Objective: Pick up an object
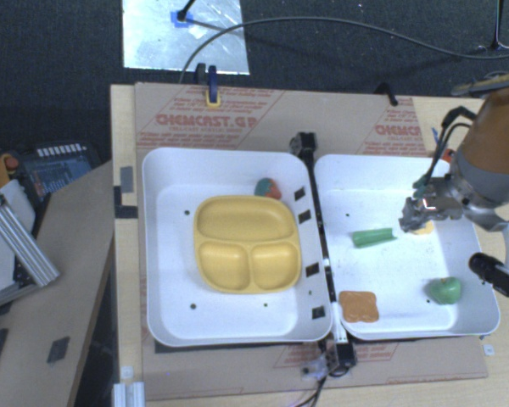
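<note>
1. The gripper [417, 216] is low over the far right part of the right bin [382, 325].
2. I cannot tell if it is spread or pressed together.
3. A small yellow thing [423, 227] peeks out just under the gripper.
4. A green stick [372, 237] lies just left of the gripper.
5. A green lump [445, 290] sits near the right wall, on the near side.
6. An orange flat piece [358, 305] lies in the near left corner of that bin.
7. The left bin [165, 312] holds a yellow tray [243, 242], and a small ball [268, 187] sits just behind it.
</note>
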`<state>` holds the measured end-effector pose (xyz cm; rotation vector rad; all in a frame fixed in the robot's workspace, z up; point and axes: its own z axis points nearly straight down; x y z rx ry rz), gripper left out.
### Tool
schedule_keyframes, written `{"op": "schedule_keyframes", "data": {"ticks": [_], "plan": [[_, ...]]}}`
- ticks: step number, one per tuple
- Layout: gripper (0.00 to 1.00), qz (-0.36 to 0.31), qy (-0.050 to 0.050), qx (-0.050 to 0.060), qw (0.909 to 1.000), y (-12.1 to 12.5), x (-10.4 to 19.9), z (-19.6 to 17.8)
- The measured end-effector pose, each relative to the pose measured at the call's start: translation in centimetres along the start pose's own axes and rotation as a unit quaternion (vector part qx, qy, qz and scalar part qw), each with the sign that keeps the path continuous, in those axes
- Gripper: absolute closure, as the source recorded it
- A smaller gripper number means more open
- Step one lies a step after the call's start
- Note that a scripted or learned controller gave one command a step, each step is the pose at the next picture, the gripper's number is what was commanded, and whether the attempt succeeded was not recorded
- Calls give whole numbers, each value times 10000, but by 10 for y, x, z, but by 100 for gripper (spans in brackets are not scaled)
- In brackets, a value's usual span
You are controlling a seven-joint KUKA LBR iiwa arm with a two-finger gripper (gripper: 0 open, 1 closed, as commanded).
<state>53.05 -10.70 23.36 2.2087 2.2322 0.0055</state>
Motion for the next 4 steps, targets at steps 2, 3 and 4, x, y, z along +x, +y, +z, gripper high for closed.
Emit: {"op": "schedule_keyframes", "data": {"ticks": [2,3,4], "plan": [[100,0,4,3,10000,49,104,0],[100,1,3,6,10000,67,159,9],[100,10,4,-2,10000,94,197,7]]}}
